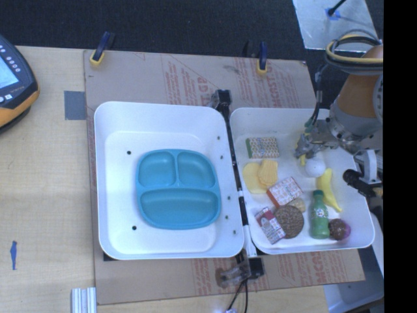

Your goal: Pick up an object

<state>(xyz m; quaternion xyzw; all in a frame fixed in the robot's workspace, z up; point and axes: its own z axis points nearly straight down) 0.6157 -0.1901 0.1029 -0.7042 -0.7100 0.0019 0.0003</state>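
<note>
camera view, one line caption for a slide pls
KUKA arm's hand low over a white egg in the right bin of toy food; blue plate in the left bin.

The brown cardboard sheet [195,83] under the two bins carries red printed words that run in slanted lines across it. The letters are too small and too faint, so I cannot read any word of them. The small red and white packet [285,190] in the right bin [365,233] has some print on its face, also not readable. The other packet [268,223] near the front of this bin shows red and white marks, but no clear letters. The green bottle [319,217] has a label, and its text is too small. The screen [8,77] of the yellow device [16,87] at the left edge shows nothing that I can read.
</note>
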